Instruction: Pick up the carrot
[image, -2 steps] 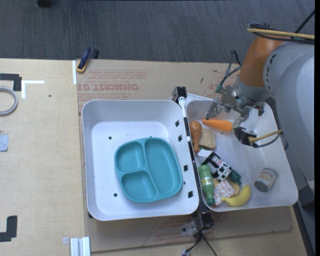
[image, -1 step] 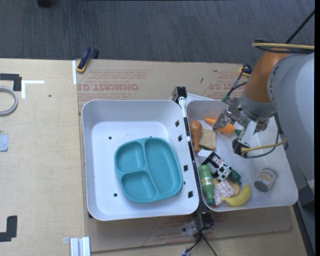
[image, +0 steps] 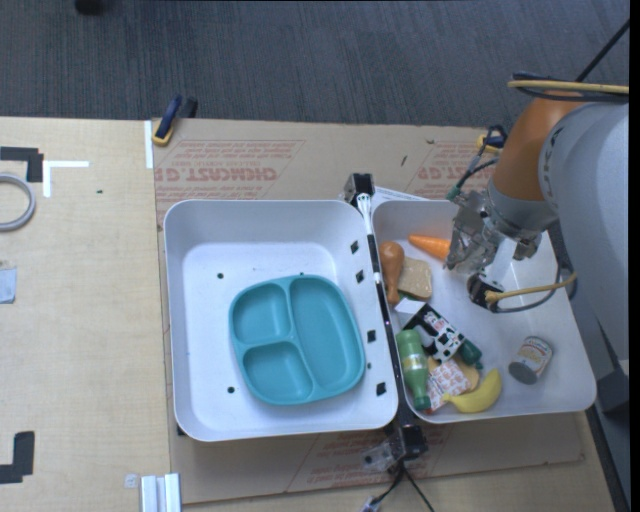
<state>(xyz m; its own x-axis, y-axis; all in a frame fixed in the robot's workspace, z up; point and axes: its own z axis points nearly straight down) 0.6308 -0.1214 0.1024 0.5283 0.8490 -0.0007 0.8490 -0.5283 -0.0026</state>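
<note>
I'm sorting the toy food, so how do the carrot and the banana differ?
The carrot is orange, straight and tapered; the banana is yellow and curved. The carrot lies at the right bin's far end beside the gripper; the banana lies at the near end. Both sit in that bin.

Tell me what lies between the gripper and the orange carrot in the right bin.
Nothing: in the camera view, only bare white bin floor separates the gripper from the tapered orange carrot just to its left.
</note>
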